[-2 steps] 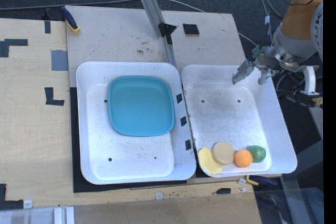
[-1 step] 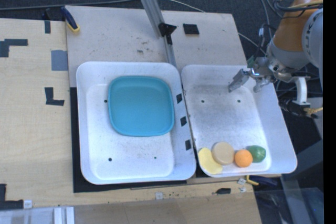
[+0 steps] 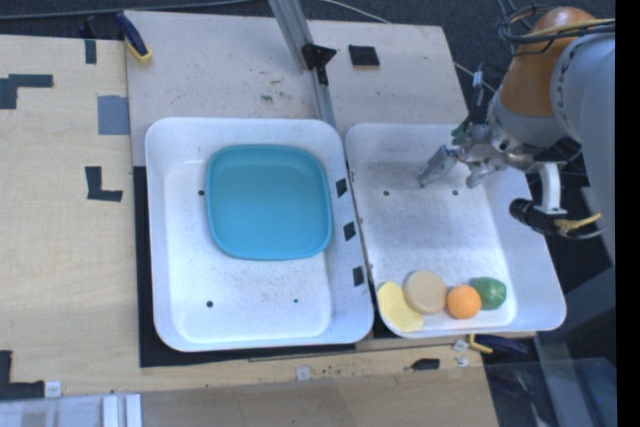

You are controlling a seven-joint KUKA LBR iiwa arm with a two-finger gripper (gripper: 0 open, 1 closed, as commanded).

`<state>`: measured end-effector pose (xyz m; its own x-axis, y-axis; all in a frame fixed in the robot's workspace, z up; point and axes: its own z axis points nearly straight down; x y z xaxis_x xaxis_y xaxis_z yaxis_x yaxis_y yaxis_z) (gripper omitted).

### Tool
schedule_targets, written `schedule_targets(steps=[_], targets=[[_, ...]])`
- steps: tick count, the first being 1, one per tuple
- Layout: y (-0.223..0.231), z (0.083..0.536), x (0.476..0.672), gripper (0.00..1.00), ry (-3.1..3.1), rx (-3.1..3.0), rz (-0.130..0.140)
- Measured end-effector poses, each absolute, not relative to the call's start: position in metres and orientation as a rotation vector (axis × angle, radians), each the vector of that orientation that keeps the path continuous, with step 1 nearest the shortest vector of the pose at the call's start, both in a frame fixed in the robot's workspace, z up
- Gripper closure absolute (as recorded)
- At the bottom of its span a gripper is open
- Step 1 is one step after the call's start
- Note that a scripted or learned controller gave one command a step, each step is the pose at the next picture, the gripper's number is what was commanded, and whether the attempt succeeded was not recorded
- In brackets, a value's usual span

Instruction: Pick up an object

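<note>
My gripper [image 3: 451,175] hangs over the upper part of the right bin [image 3: 430,235], open, with its two grey fingers spread and nothing between them. Along the near edge of that bin lie a yellow piece [image 3: 395,310], a tan round object [image 3: 424,291], an orange ball [image 3: 463,302] and a green object [image 3: 490,291], all well below the gripper. A teal square plate [image 3: 268,201] rests in the left bin [image 3: 180,245].
A slanted metal pole [image 3: 290,5] runs from the top down to the ridge between the bins. The arm's grey body and orange band [image 3: 545,65] fill the right side. Cables trail over the dark floor behind the bench.
</note>
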<state>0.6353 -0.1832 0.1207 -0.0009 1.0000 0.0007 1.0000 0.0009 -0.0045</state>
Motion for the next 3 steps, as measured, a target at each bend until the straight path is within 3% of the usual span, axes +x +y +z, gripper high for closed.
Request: schedule_targets(steps=[1,3], targets=[[-0.183,0.133,0.636,1.0,-2.223,-2.22,0.001],[-0.19,0.238,0.637,1.0,-2.224,-2.223,-0.003]])
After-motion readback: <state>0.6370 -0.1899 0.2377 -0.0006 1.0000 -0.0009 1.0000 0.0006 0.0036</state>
